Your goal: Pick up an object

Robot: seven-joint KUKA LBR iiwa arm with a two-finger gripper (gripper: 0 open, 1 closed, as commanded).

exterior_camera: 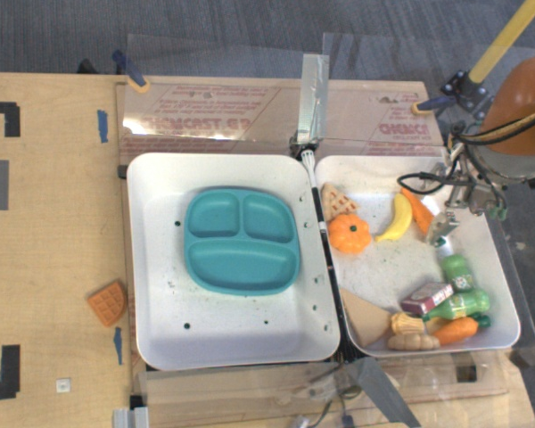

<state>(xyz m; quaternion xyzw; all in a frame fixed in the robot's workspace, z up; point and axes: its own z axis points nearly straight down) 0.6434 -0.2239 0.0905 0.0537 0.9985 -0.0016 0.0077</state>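
Observation:
My gripper point(442, 228) hangs low over the right side of the right bin point(374, 270), below the orange wrist band. It is just right of an orange carrot point(416, 210) and a yellow banana point(395, 218), and just above a green bottle point(455, 269). Nothing can be seen held in it. An orange pumpkin point(349, 234) and a waffle wedge point(338, 201) lie by the bin's left wall. At the front right corner are a purple box point(425, 298), a second green bottle point(456, 307), another carrot point(455, 331) and a tan knobbly piece point(408, 325).
The left bin point(152, 310) holds a teal divided plate point(242, 240). A small waffle square point(107, 302) lies on the wooden bench left of the bins. A brown wedge point(364, 316) rests in the right bin's front left corner. Clear walls stand behind both bins.

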